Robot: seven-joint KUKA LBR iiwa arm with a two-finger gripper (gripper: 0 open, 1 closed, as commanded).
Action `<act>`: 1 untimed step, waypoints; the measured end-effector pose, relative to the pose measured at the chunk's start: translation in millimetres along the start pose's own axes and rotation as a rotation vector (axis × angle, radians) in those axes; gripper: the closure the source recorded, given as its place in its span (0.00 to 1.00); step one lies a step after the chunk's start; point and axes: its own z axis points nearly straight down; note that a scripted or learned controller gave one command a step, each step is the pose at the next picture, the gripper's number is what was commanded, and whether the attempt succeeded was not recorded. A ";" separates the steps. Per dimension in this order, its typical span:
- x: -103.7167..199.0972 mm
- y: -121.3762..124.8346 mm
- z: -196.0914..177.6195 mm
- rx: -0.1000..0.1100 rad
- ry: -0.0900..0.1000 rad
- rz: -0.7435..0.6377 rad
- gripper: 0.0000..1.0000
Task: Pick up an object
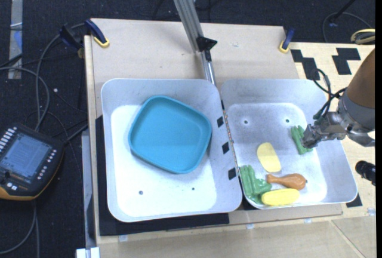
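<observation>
Gripper [310, 137] low in the right bin [334, 108], at a green piece [298, 138]; its grasp cannot be told. Yellow oval [269, 157], drumstick [287, 180] nearer; blue plate [171, 134] in left bin [113, 131].

The arm [361, 92] enters from the right edge of the camera view, with its orange band uppermost and a grey section below it. From there the wrist [349, 119] turns down and towards the left of the view. The wrist housing is grey metal, with dark cables looped above it and running back along the arm. The gripper [310, 136] sits at the leftmost end of the assembly, set low and pointing left and slightly downward. Its tip is dark and compact. The tip's detail cannot be resolved at this angle. A further dark part of the rig shows at the right edge, lower down.
</observation>
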 end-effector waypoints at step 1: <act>-0.1 0.7 -29.8 0.000 0.000 0.000 1.00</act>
